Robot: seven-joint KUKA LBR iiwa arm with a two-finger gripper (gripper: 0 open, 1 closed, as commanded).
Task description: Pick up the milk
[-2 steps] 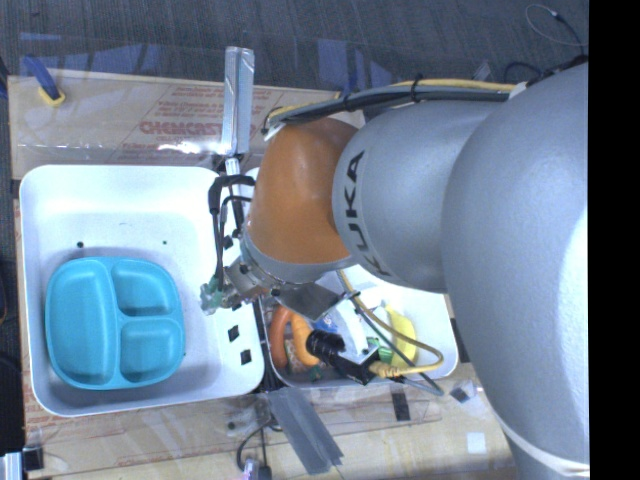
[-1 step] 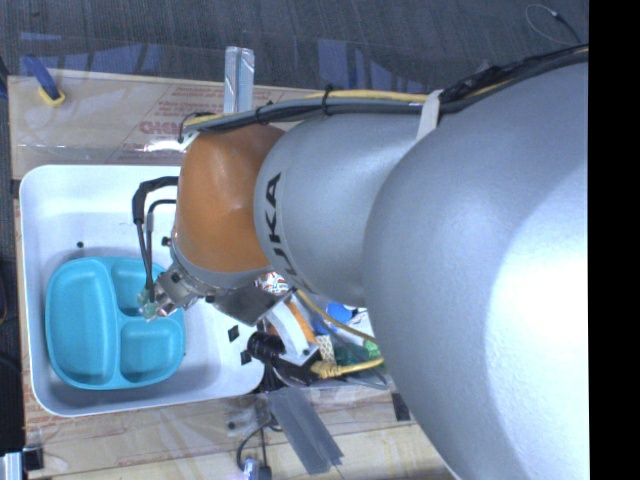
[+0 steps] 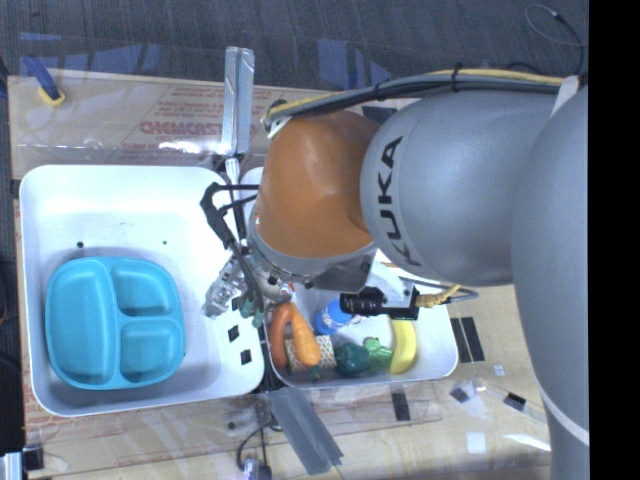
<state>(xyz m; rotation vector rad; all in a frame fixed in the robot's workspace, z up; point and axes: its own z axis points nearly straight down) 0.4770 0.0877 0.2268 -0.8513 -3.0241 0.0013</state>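
ARM: My gripper (image 3: 225, 293) sits just to the camera view's left of the carrot (image 3: 281, 330), at the wall where the two bins meet. Its opening state: cannot tell. My own wrist and orange band (image 3: 310, 193) cover it from above. Nothing is seen pinched in it.

OPERATOR: Location of the milk?

ARM: I judge the milk (image 3: 334, 319) to be the small blue-and-white container just right of the carrot, in the right bin (image 3: 440, 372). Most of it is under my wrist, so its long axis cannot be read.

OPERATOR: Direction of travel?

ARM: From the gripper, the milk lies to the view's right and slightly lower, on the far side of the carrot. The carrot's long axis runs up and down the view, so it stands as a bar between gripper and target. My judgement: lift over it, do not sweep across.

OPERATOR: Other items?

ARM: Right of the carrot: an orange block (image 3: 306, 350) touching it, a green item (image 3: 356, 358) below the milk, then a banana (image 3: 403, 346). Well left of the carrot: a blue tray (image 3: 115, 318) in the left bin (image 3: 120, 203). The crowding risks a wrong grasp.
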